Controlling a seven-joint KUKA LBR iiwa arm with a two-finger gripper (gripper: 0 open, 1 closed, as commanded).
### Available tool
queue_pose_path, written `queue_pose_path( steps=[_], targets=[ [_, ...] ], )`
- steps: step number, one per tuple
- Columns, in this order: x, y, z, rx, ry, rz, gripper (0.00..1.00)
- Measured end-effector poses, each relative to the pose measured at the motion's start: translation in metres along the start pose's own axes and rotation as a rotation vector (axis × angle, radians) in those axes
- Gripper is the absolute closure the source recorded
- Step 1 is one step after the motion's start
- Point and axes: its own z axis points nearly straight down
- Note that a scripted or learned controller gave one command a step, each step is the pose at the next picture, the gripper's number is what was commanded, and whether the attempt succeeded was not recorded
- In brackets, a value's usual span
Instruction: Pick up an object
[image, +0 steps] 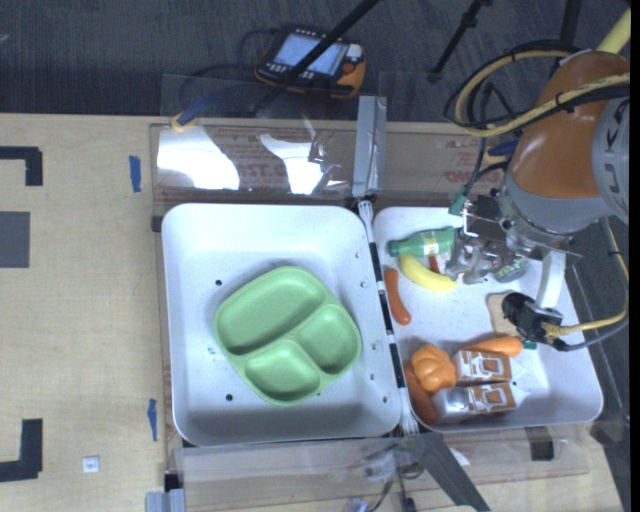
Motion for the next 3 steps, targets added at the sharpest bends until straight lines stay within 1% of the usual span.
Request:
queue_pose_path(
  steps=[3],
  targets=[
    [0.002,0.002,-0.029,-0.003,-0.004,-0.007,1.0]
  ],
)
